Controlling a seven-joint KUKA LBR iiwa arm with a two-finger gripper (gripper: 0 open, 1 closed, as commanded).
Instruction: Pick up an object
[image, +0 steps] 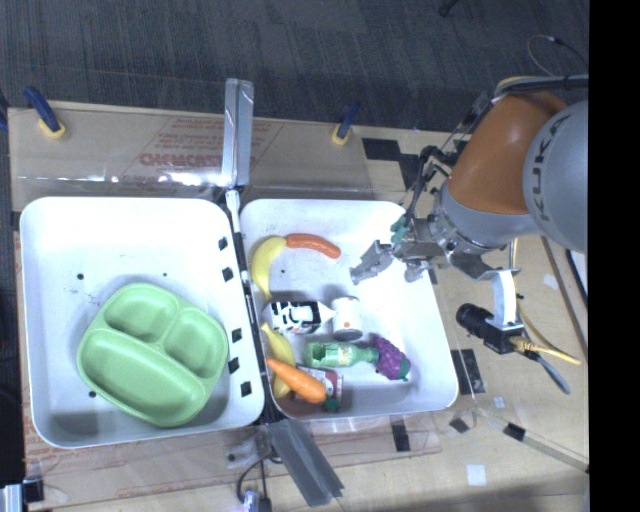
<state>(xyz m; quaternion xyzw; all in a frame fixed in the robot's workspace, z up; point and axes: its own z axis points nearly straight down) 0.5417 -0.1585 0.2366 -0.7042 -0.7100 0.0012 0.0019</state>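
The pincer hovered with its fingers apart and nothing between them. The sausage lay just to its left, the banana beyond that. A descent from there risked closing on bare bin floor, since nothing sat directly beneath.

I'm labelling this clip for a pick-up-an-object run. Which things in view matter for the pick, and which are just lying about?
Part of the job:
end effector, over the right bin
candidates in that bin: two bananas, sausage, carrot, green bottle, purple grapes, white cup

Lying about:
green divided tray, left bin, blue clamps
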